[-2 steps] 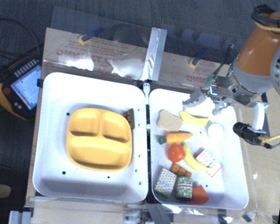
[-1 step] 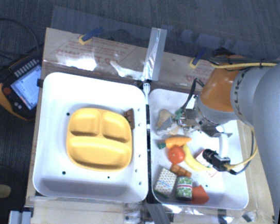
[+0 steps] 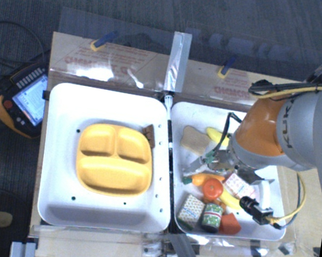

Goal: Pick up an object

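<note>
The arm [image 3: 305, 125] reaches in from the right and bends down over the right bin [image 3: 174, 157], its orange band [image 3: 261, 131] tilted toward the bin's middle. The gripper [image 3: 219, 159] sits low among the clutter, just above an orange round toy [image 3: 212, 189]; whether it is wide, narrow or holding anything I cannot tell, since the wrist covers it. A green can [image 3: 212, 217] and a checkered block [image 3: 191, 210] lie near the front wall. The left bin [image 3: 55, 157] holds a yellow tray [image 3: 114, 159].
</note>
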